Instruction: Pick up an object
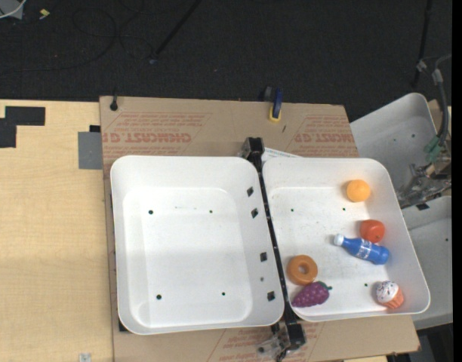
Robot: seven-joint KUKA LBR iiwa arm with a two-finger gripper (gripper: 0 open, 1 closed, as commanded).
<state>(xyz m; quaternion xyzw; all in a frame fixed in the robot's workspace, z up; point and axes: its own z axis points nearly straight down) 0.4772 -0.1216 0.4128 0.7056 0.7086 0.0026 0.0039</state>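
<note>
1. Left bin (133, 202): it sits on the cardboard-covered counter (178, 130) and holds no candidate for the pick. A descent here would likely close on nothing.

2. Right bin (321, 176): all candidates lie in it, toward its near and right sides.
   - Brown doughnut (302, 268): lies flat, near the wall shared with the left bin. Risk: a low, wide shape may offer little to grip, and the wall may block an approach from that side.
   - Purple grapes (311, 295): just beside the doughnut, close to the near rim. Risk: a grasp aimed at either may catch both or push one aside.
   - Orange ball (358, 191): stands apart, farthest back. Risk: a round body may roll away at an off-centre contact.
   - Blue bottle (363, 250): lies on its side, white cap pointing left. Risk: it may roll or pivot if taken across its length.
   - Red-orange piece (372, 230): just beside the bottle; whether they touch cannot be determined. Risk: crowding.
   - White-and-orange piece (389, 295): sits in the near right corner. Risk: the bin walls may foul the approach.
</note>
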